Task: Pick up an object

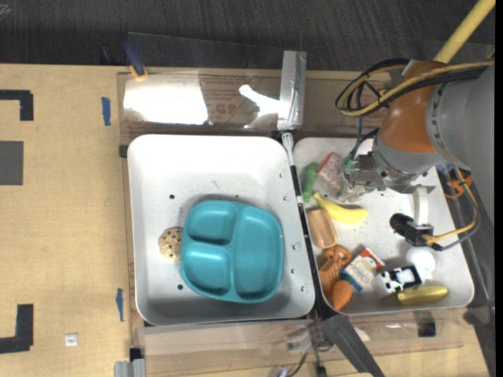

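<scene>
Claw (357, 181) hangs low, its opening impossible to tell; just below, a light, slippery toy banana (343, 210), best pinched mid-length.

Materials and finishes, bench with two bins.

Both white bins (149, 159) look like smooth plastic with a soft sheen; the left one holds a teal divided tray (233, 248), smooth, semi-gloss plastic, and a cookie (169, 243) with a rough, speckled surface. Bench top (55, 210) appears matt, wood or cardboard-like, with blue tape tabs (105, 110). A clear glossy sheet (196, 100) behind the left bin throws glare; a brushed-metal bracket (291, 89) stands beside it. In the right bin: banana (341, 210), smooth and slightly shiny, plastic-looking; orange toy (336, 275), matt; small carton (360, 271), printed card. Arm (460, 120) housing is matt grey, its orange band (409, 116) glossy; cables (369, 93) rubbery.
</scene>
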Robot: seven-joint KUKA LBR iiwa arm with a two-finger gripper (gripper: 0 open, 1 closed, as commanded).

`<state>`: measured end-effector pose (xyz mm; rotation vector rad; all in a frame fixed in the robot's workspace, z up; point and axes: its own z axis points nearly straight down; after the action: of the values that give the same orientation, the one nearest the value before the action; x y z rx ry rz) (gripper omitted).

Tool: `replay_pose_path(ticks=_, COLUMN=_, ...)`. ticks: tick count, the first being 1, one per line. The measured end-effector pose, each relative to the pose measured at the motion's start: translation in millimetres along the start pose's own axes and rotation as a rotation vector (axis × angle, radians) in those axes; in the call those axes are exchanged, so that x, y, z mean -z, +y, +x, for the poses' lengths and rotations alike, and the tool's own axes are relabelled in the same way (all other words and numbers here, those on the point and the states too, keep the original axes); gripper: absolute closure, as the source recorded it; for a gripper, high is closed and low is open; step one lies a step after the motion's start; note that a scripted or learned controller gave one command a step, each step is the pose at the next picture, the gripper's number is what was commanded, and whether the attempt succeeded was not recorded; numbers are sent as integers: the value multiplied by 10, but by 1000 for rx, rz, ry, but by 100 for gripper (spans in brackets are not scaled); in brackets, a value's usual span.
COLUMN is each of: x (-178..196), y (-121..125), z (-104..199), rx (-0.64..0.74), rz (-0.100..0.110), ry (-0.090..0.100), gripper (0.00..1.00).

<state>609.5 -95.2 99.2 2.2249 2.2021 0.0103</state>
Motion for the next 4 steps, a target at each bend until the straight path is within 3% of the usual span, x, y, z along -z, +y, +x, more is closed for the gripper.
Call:
replay_pose_path(ticks=1, x=898, y=227, z=109, rx=-87, rz=4, ry=2, gripper=100)
replay_pose_path(ticks=2, x=855, y=208, z=107, rx=-87, rz=12, ry=2, gripper=0)
replay_pose_path(ticks=3, x=-34, y=170, z=-12, rx=10, rz=-4, ry=2, gripper=0)
replay_pose_path(ticks=4, x=92, y=195, z=-15, rx=9, rz=-11, ry=0, gripper=100)
